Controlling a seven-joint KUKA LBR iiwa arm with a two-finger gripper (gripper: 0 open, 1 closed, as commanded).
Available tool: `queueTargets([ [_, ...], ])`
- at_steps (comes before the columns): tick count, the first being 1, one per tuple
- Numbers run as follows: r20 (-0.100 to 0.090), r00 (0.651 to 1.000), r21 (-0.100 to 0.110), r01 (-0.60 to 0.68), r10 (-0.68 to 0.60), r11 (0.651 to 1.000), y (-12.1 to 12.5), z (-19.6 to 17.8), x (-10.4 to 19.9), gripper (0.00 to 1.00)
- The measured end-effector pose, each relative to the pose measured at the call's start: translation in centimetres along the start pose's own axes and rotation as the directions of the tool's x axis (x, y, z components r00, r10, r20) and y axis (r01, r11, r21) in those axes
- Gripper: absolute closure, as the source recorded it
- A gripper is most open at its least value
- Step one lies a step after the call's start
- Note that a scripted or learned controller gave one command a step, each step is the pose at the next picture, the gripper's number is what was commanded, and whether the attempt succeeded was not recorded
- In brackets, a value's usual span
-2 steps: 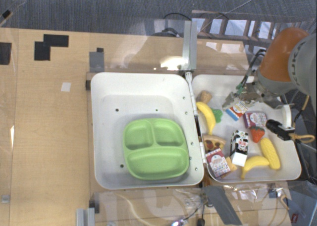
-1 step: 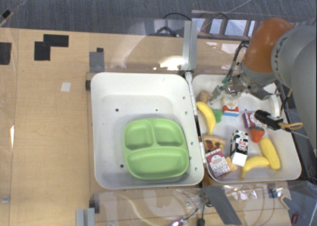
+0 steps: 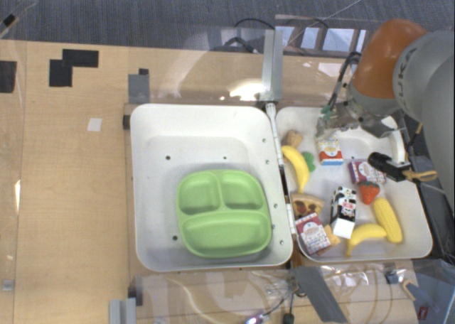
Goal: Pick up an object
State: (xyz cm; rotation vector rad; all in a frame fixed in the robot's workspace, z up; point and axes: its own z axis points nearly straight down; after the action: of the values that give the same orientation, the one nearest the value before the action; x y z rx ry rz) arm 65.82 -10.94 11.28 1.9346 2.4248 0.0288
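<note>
While tool (image 3: pixel 328 125) grip unreadable | bananas (image 3: pixel 296 166): 2 | corn (image 3: pixel 387 219): 1 | green tray (image 3: pixel 223 212): 1

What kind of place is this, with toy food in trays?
Probably a robotics lab test bench: a robot arm reaches over two white bins, one holding toy bananas and small cartons, the other a green divided plate. Cables trail about.

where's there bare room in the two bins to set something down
Left bin: bare floor along the back and left walls, around the green divided plate sitting front-centre. Right bin: crowded with bananas, cartons and a strawberry; a little bare floor between the left banana and the cow-print carton. The tool hangs over its back.
</note>
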Motion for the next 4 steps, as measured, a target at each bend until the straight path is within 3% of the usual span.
queueTargets([
  [1,0.000,0.973,-0.002,0.230,-0.230,0.973,-9.5,0.6,-3.3,1.00],
  [2,-0.021,0.998,0.028,0.061,-0.061,0.998,2.1,-7.6,9.0,1.00],
  [3,-0.023,0.985,0.031,0.169,-0.168,0.985,-2.3,-0.8,2.6,1.00],
  [4,-0.025,0.924,0.021,0.382,-0.382,0.924,-3.1,-13.0,-0.5,1.00],
])
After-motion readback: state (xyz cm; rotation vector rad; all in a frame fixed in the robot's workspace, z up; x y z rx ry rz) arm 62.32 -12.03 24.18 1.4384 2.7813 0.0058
